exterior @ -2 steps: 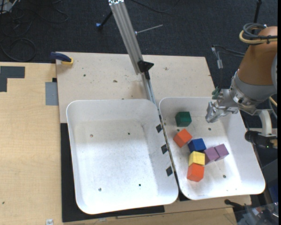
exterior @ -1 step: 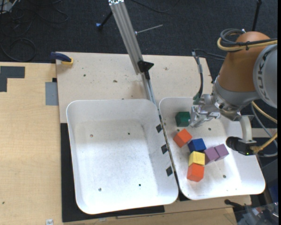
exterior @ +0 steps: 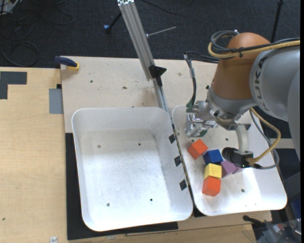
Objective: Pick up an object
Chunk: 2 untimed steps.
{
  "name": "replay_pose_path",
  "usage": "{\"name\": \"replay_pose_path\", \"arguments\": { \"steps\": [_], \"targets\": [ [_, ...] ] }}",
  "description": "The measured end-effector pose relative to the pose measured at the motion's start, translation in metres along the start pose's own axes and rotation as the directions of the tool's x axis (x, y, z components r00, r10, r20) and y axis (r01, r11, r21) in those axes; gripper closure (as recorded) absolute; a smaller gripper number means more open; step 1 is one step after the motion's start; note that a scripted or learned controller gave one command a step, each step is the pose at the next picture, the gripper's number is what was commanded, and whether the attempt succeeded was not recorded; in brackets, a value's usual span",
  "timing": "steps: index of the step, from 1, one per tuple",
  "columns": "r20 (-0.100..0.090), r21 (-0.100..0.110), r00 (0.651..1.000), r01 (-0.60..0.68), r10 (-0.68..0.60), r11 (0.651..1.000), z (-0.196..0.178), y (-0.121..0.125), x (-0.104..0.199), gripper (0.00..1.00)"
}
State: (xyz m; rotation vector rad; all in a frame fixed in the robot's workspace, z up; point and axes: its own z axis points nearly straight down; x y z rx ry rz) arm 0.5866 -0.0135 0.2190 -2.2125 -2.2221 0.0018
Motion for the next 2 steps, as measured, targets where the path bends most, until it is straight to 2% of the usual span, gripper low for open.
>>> {"name": "replay_pose_path", "arguments": {
  "steps": [2],
  "targets": [
    [0.001,-0.003,1.000,0.001,-0.001,1.000,-0.021,-0.014,0.106,1.00]
  ]
}}
